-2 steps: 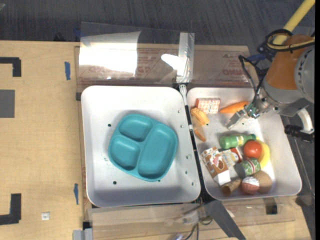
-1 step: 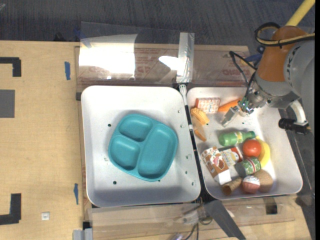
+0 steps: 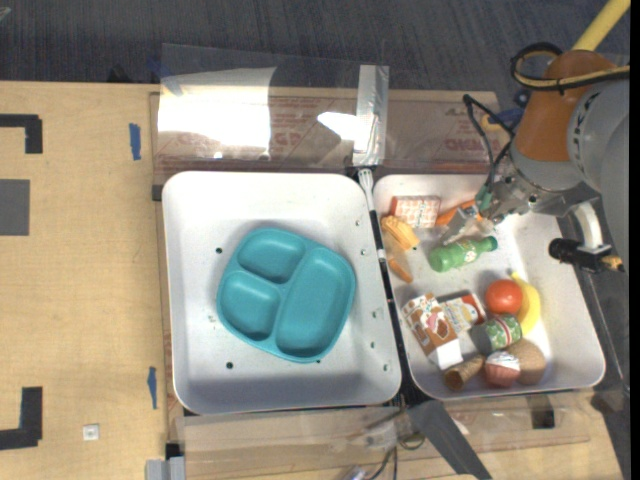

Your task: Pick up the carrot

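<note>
Arm cut off at right edge, gripper fingers blurred and unreadable, carrot partly hidden beneath gripper, snack box label illegible.

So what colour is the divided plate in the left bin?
Teal, plain and unpatterned: the divided plate shows best in the camera view.

chunky grey arm with rounded casing, fat orange band above the wrist, black cable looping over it, small metal hand with pale bits, black fitting off the side
</note>
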### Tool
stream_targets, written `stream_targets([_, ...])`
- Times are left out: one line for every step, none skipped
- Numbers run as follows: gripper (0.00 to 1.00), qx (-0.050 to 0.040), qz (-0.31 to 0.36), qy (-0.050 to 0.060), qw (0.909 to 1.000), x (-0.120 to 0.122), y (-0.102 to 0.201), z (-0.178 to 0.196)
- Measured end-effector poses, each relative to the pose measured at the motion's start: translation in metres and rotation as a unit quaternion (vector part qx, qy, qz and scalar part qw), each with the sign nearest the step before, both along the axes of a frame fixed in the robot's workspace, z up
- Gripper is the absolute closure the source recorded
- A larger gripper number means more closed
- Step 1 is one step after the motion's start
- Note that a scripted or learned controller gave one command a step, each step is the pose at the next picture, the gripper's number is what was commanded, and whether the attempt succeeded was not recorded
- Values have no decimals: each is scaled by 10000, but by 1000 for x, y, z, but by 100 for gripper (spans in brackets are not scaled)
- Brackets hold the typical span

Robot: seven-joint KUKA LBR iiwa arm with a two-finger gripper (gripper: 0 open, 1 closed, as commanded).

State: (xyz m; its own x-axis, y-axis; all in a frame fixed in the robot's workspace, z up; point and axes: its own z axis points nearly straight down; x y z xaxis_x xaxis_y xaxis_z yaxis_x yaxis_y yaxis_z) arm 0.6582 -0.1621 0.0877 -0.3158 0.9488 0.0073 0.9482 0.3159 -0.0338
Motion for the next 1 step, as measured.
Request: stream_targets([0,-42,-275,-12,9996,0,6,0])
